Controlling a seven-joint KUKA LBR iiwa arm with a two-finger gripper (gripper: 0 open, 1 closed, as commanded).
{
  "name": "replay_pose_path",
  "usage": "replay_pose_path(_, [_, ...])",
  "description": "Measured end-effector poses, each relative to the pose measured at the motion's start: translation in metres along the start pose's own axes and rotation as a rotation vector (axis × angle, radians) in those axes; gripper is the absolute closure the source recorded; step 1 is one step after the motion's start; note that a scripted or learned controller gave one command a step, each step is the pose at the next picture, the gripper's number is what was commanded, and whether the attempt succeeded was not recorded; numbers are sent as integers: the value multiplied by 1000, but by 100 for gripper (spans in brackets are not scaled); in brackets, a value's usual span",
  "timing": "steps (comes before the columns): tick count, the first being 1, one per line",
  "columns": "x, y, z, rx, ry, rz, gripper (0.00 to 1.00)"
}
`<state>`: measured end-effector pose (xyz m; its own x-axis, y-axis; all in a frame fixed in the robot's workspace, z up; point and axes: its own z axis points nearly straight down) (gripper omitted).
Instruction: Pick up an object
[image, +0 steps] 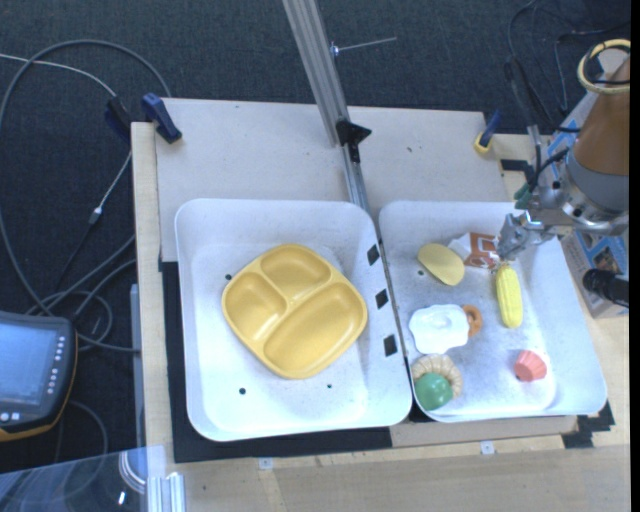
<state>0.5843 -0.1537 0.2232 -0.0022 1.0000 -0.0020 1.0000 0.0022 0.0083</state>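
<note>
The right bin (570, 330) holds several toy foods: a yellow corn cob (509, 296), a pale yellow rounded piece (441, 264), an orange and white piece (483, 250), a white piece (438, 328), a small orange ring (472, 320), a pink-red piece (530, 366) and a green ball (433, 391) on a tan piece. My gripper (515, 238) hangs over the bin's far right part, just above the corn cob's far end and beside the orange and white piece. Nothing is seen lifted.
The left bin (200, 330) carries a yellow divided plate (294, 310). A metal rail (325, 70) runs down to the gap between the bins. Blue clamps (160, 117) sit at the bench's far corners. Cables and a pendant (30, 370) lie to the left.
</note>
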Motion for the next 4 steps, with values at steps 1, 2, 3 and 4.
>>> replay_pose_path(1, [58,-16,3,11,6,-4,100])
replay_pose_path(2, [108,-27,10,12,6,-4,100])
replay_pose_path(3, [169,-30,11,12,7,-6,100])
replay_pose_path(4, [230,-40,-5,7,6,-6,100])
